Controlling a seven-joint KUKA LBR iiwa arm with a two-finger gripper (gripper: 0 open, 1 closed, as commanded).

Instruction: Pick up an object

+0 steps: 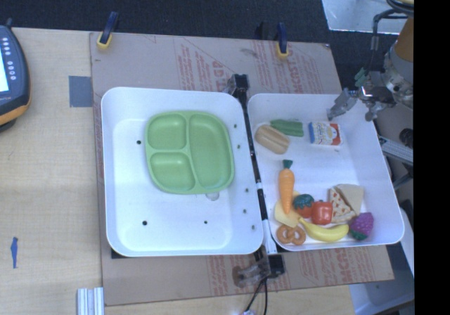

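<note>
My gripper [355,108] hangs over the far right corner of the right bin [383,166], its two fingers spread open with nothing between them. Just below and left of it lies a small white and red carton [325,133]. Further left rest a green pickle [287,127] and a bread roll [271,139]. An orange carrot [285,187] lies mid-bin. At the near edge cluster a banana [323,231], a pretzel [290,235], a sandwich wedge [346,201], a red tomato [321,212] and purple grapes [362,223].
The left bin [126,222] holds a green divided plate [190,152]. Blue and yellow clamps [282,45] pin the cardboard sheet at the back. A handheld pendant [10,71] lies at the far left of the bench.
</note>
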